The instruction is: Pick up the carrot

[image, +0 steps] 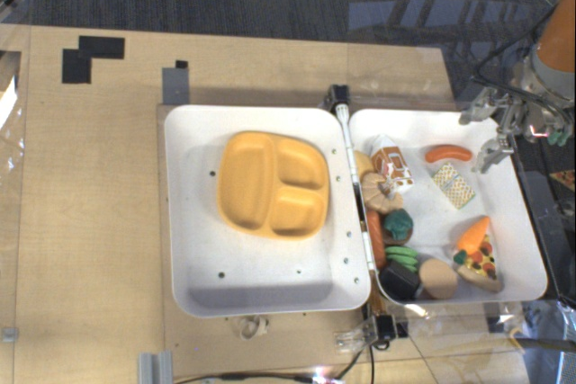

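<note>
Nearest, the black bowl (400, 281) crowds the carrot (374, 237), wedged against the bin wall (358, 193); the pincer (500, 126), open and empty, could snag neighbours.

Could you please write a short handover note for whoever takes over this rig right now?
Gripper: at the right bin's far right edge, above the toys, holding nothing.
Carrot: lies along the right bin's left wall, beside the broccoli, partly hidden by neighbouring toys.
Yellow divided plate: in the left bin.
Done: nothing yet.
Left: cross to the carrot, grasp, lift.
</note>
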`<state>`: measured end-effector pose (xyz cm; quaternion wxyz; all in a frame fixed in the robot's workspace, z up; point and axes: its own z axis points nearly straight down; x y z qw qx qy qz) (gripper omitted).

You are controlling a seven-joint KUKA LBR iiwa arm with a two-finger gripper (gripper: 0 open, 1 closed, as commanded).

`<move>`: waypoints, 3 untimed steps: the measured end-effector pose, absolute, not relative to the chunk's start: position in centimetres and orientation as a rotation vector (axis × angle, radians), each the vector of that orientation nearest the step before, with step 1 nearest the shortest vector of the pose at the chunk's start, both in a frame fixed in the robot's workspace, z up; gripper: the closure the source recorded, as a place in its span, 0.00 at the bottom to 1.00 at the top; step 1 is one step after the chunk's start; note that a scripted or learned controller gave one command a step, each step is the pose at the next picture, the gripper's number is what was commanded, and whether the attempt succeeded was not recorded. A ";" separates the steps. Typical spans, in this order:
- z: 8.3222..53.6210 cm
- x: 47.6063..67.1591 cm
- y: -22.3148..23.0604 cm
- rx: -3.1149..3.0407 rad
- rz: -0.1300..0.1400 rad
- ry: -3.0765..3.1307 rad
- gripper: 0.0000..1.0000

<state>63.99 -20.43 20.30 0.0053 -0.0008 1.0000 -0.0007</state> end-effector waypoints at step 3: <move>11.7 53.3 -21.0 -0.260 -0.049 3.038 0.00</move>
